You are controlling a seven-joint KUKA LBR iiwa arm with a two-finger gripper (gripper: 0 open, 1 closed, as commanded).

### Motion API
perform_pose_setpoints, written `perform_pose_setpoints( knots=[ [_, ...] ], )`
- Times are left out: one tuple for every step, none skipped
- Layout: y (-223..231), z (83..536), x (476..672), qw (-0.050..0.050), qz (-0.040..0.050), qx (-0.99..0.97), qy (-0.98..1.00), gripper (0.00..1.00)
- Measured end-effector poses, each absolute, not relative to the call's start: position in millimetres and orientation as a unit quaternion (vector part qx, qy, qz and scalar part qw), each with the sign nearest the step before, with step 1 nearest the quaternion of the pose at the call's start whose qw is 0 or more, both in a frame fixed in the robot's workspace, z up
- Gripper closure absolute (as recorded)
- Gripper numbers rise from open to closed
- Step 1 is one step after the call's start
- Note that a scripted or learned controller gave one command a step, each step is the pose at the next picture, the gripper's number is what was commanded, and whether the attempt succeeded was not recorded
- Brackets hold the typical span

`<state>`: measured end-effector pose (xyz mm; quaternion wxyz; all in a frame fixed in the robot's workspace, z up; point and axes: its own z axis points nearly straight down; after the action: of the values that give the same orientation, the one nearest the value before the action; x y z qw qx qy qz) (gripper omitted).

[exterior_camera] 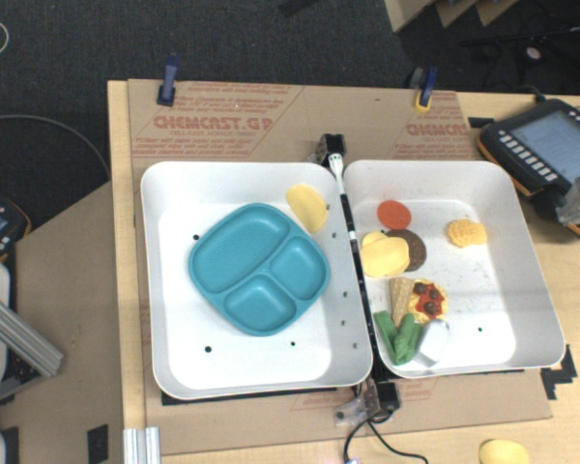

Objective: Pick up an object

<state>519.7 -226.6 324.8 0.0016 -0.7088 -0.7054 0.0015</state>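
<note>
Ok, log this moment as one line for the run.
left bin: teal divided plate, yellow piece | right bin: toy foods incl. pizza slice, green pods | pick: not started

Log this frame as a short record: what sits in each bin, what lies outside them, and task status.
left bin: teal divided plate; yellow toy food piece by its upper right edge
right bin: red disc, yellow block over a brown disc, waffle-like yellow piece, pizza slice, green pod
outside bins: yellow object at bottom edge; pendant at right
task status: nothing lifted; all items rest in the bins
</note>
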Motion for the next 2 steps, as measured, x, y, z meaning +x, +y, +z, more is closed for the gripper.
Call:
perform_pose_setpoints(
  knots=[
    [-214.6,266.6,476.6,0.004,0.0014,-0.708,-0.707,1.00],
    [-111.7,348.1,481.3,-0.004,-0.0039,-0.703,-0.711,1.00]
  ],
)
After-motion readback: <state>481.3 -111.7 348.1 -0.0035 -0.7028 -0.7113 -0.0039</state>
